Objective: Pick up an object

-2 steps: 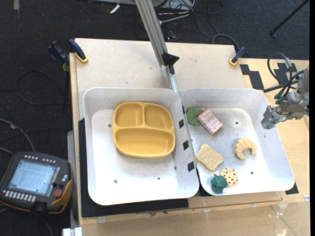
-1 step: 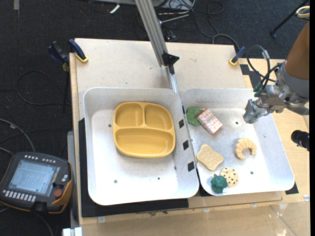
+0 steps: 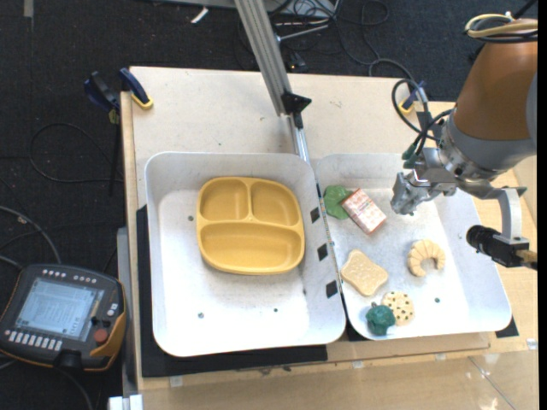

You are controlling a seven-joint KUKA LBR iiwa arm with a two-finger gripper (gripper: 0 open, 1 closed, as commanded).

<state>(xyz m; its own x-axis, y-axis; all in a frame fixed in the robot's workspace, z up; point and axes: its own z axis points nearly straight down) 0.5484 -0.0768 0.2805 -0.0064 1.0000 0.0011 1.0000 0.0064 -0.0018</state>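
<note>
Gripper (image 3: 408, 196) of mine hangs over right bin (image 3: 479, 301), near its back edge, just right of pink box (image 3: 365, 210); can't tell if my fingers are apart or closed. Nothing seen between them. Green leafy item (image 3: 336, 201) touches box by bin's back-left corner. Toast slice (image 3: 365, 272) mid-bin toward left wall, croissant (image 3: 426, 257) to its right. Cookie (image 3: 397, 307) and broccoli (image 3: 379, 317) side by side at front edge. Left bin (image 3: 171, 314) carries yellow divided tray (image 3: 251, 225), centre-back.

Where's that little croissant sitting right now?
The croissant lies in the right bin, toward its right side, beyond the bread slice and above the cookie.
</note>
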